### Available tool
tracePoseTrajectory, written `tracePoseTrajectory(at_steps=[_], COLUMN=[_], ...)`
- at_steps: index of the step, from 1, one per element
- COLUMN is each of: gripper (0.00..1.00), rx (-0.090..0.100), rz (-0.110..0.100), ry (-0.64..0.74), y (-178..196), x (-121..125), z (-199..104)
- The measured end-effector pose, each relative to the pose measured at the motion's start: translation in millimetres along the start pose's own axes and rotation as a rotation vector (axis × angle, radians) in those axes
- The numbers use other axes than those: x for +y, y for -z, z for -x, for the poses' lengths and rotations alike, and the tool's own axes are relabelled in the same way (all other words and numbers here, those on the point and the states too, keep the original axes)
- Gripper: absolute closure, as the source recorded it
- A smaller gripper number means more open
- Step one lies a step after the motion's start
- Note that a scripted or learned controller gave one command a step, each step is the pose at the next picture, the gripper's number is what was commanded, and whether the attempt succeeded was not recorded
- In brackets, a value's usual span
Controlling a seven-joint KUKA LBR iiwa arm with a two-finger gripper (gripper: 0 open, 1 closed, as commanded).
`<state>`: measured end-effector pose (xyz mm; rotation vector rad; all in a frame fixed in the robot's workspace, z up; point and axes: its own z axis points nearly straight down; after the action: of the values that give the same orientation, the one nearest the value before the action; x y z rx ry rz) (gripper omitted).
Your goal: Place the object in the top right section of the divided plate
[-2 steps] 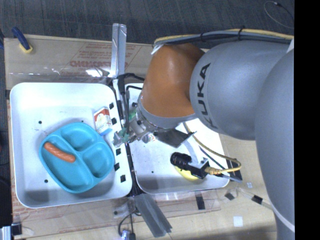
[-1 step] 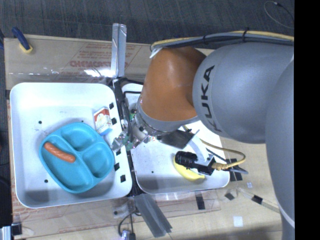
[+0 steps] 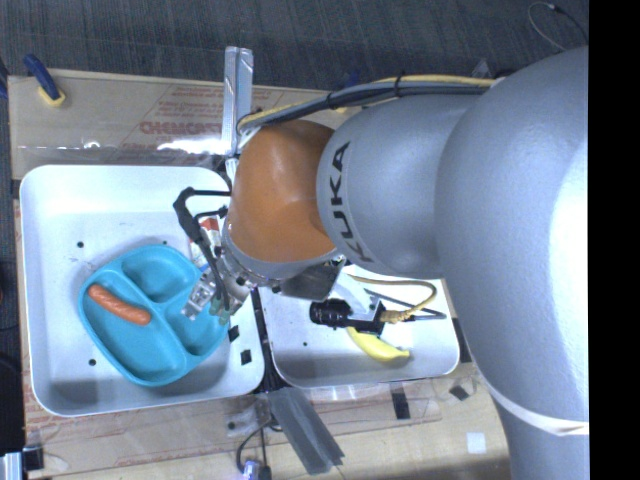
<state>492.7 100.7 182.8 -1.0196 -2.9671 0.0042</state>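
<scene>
Blue divided plate (image 3: 150,366) lies in the left white bin (image 3: 50,268), with bare bin floor open above it and to its left. A sausage (image 3: 120,304) rests in the plate's long left section. The tool (image 3: 210,296) hangs over the plate's right edge (blurred, so I cannot tell whether it is open, closed or gripping anything). The arm (image 3: 420,208) covers most of the right bin (image 3: 430,363), where a yellow banana-like piece (image 3: 378,345) peeks out, partly hidden. The table (image 3: 120,108) shows behind both bins.
</scene>
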Motion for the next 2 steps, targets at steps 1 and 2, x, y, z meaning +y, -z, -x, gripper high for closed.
tracePoseTrajectory(at_steps=[1,2], gripper=[1.00,1.00], rx=[0.000,-0.002], rz=[0.002,0.003], ry=[-0.199,-0.324], y=[8,15], x=[-64,-32], z=[29,134])
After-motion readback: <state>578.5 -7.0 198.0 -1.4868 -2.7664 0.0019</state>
